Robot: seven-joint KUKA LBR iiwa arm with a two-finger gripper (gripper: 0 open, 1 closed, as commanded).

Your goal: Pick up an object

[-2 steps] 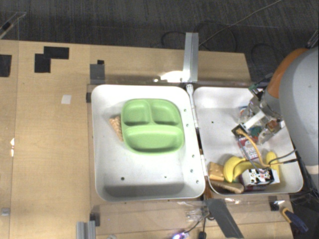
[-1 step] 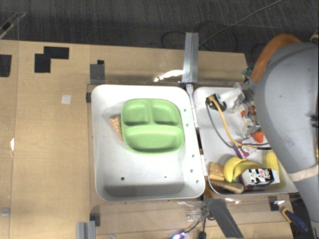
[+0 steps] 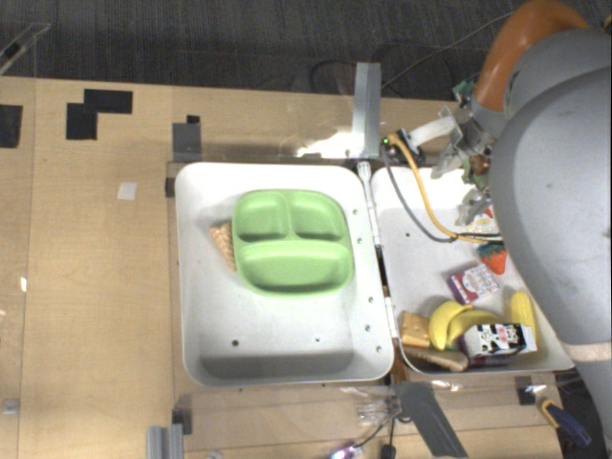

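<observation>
1. Pickable items, the banana (image 3: 457,319), cow-print carton (image 3: 497,340) and bread (image 3: 415,329), crowd the right bin's (image 3: 421,275) near edge.
2. The end effector (image 3: 470,175) hangs over that bin's far edge, probably approaching; its grip can't be judged.
3. The green tray (image 3: 291,241) fills the left bin (image 3: 201,285).

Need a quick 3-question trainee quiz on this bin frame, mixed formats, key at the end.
1. True or false: the green tray lies in the left bin.
2. Which bin holds the bananas? A) left B) right C) neither
3. Fill in: the black-and-white carton sits near the ____ edge of the right bin, as the camera sees it.

Key
1. True; the tray has three compartments, with a tan item beside its left side.
2. B, next to the small purple-and-white carton.
3. Bottom.
</observation>
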